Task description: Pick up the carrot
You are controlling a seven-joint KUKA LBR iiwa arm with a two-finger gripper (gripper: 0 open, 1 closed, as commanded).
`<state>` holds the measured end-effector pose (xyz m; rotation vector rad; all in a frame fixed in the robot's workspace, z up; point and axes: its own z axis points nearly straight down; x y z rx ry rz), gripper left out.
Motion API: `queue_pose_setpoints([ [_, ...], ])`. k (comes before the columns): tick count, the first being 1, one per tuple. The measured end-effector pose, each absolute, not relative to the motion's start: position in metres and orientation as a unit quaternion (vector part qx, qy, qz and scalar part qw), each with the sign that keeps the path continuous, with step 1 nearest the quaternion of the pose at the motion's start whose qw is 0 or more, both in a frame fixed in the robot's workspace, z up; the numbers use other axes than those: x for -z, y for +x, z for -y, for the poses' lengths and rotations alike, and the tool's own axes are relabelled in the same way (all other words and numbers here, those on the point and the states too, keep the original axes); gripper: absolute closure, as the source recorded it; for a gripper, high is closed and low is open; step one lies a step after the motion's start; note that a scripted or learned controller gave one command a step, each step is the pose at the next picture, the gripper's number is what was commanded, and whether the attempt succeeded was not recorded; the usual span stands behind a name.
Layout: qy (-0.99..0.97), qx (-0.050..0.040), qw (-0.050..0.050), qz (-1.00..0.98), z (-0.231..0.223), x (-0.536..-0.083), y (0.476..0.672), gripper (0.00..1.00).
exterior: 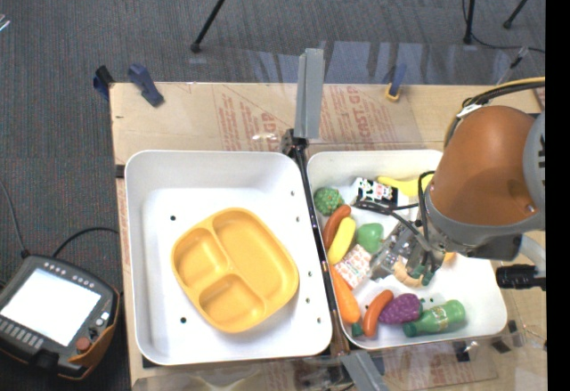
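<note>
the carrot (344,297) is seen lying along the left wall of the right bin (488,287), near its front-left corner. the gripper (405,262) is hung over the bin's middle (finger state cannot be told), not yet placed above it.

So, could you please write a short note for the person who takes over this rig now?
Gripper: low over the right bin, near its middle; nothing visibly held.
Carrot: lying along the right bin's left wall, in its near part, beside the red sausage.
Yellow divided plate: in the left bin.
Done: nothing yet.
Left: move to the carrot, grasp it, lift.
</note>
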<state>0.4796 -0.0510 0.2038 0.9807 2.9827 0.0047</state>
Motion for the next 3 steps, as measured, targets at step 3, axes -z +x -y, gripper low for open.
queue_pose_setpoints([
  [3,0.398,0.0007,0.000,-0.917,0.121,-0.290,0.476,1.00],
])
